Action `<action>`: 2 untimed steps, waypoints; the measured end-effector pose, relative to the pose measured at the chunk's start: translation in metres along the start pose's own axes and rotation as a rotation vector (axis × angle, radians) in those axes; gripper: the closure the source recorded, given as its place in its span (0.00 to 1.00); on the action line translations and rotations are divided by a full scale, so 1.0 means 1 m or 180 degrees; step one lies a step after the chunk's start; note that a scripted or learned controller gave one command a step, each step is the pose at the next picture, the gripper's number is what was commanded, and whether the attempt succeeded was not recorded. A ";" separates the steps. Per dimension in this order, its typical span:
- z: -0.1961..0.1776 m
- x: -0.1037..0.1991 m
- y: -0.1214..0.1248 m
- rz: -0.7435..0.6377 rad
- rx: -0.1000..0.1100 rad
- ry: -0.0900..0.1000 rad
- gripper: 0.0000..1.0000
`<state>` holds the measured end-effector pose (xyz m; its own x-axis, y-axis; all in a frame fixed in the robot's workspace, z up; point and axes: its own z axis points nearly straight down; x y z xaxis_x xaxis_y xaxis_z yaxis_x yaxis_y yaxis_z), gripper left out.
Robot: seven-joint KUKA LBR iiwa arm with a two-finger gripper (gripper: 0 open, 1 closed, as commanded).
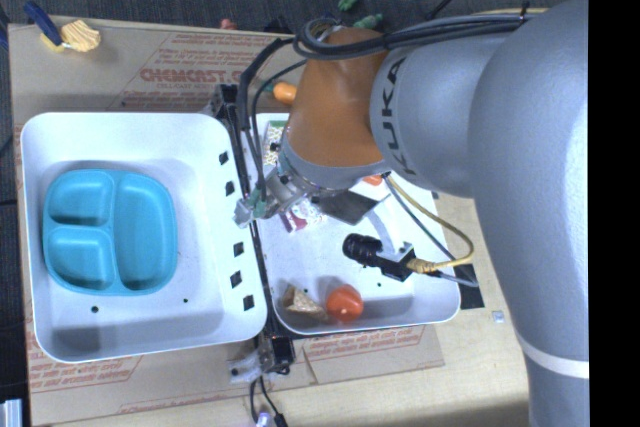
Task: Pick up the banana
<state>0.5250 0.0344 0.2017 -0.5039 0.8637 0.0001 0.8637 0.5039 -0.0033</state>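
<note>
Over the right bin [440, 300] | arm hangs low, pincer [272, 205] near the left wall, I cannot tell its state | banana hidden or unclear | tomato [345, 303] lies near front | blue plate [108, 230] in left bin | pick not yet done
</note>
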 end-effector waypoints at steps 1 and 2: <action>0.010 0.041 0.037 -0.0171 -0.0004 -0.0001 1.00; 0.010 0.019 0.086 0.0196 -0.0002 0.0000 1.00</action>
<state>0.5897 0.0941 0.1916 -0.4497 0.8932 -0.0001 0.8932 0.4497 -0.0026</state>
